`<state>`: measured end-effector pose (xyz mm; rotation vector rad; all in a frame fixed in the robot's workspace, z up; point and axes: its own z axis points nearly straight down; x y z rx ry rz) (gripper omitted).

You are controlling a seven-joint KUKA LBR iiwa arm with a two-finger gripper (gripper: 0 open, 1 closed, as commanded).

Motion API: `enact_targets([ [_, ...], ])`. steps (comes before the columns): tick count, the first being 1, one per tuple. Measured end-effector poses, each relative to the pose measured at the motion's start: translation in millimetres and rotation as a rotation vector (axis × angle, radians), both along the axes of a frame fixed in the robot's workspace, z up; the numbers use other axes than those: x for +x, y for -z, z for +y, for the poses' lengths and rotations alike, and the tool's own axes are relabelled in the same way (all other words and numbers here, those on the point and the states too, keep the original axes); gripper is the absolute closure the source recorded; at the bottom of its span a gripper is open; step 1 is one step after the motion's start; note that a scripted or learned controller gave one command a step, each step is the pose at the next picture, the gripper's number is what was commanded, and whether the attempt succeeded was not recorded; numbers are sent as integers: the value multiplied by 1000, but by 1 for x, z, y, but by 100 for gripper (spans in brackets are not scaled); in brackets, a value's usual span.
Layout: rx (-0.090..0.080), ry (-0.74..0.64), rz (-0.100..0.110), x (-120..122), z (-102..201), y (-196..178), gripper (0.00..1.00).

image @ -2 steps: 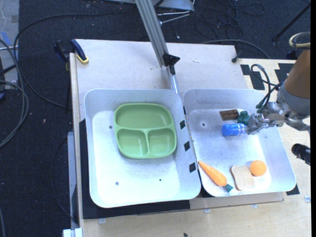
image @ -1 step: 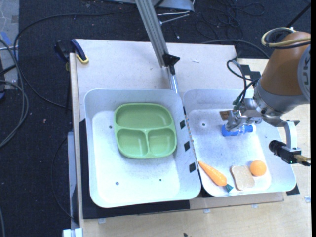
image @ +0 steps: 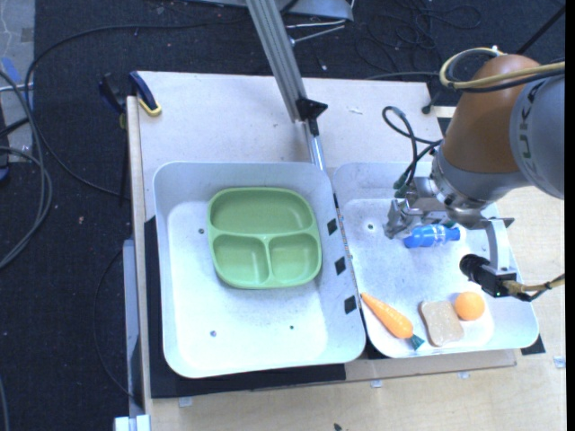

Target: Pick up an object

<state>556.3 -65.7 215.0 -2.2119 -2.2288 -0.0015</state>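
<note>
The desk (image: 234,119) carries two shallow white bins side by side, and the right bin (image: 377,187) serves as the landmark for all positions below. The arm (image: 503,124) reaches over the far right portion of the right bin, with the hand (image: 402,218) lowered near the middle of that bin. A blue bottle (image: 431,235) lies on its side on the bin floor, touching or just beside the hand on the arm's side. Whether the hand is spread or pressed together cannot be told, nor whether it pinches the bottle. Along the near edge of the right bin lie a carrot (image: 388,313), a tan sponge (image: 441,322) and an orange ball (image: 469,306). The left bin (image: 180,330) adjoins the right bin and holds a green divided plate (image: 265,237).
</note>
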Motion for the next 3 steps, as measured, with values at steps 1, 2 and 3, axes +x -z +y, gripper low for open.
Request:
enact_targets([
  [1, 0, -1, 0, -5, 53, -6, 100],
  [2, 0, -2, -1, -3, 116, -11, 100],
  [3, 0, 0, -3, 9, 164, -20, 100],
])
